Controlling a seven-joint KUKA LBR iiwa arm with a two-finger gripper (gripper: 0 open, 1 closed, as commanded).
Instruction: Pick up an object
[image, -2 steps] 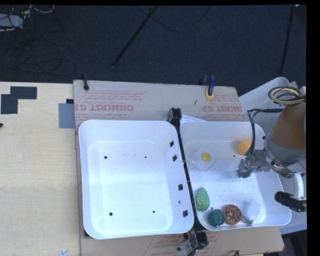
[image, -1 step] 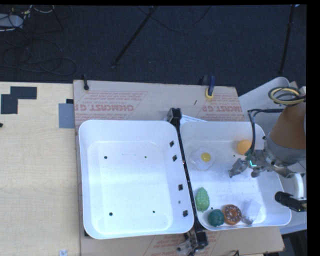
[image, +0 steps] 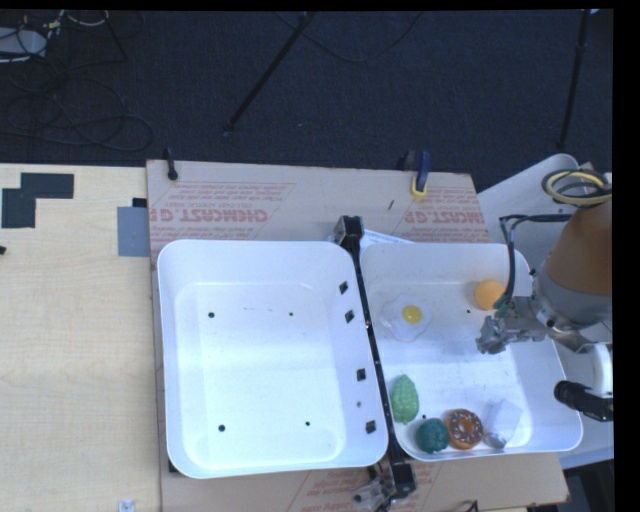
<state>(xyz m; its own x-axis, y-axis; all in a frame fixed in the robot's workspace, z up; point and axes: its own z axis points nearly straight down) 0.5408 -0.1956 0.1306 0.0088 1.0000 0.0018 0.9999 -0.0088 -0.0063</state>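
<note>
Orange ball (image: 489, 294) sits just beside the gripper (image: 492, 338); can't tell its opening, so centre over it before descending

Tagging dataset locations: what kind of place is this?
Likely a robotics lab bench: two white bins on taped cardboard, toy food like a donut, and cables on dark carpet.

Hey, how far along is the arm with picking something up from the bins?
Nothing looks picked yet. The claw hangs over the right bin beside the orange ball, with nothing visible between its fingers. The fried egg, green toy, teal ball and donut all lie in that bin. The grasp and lift are left.
</note>
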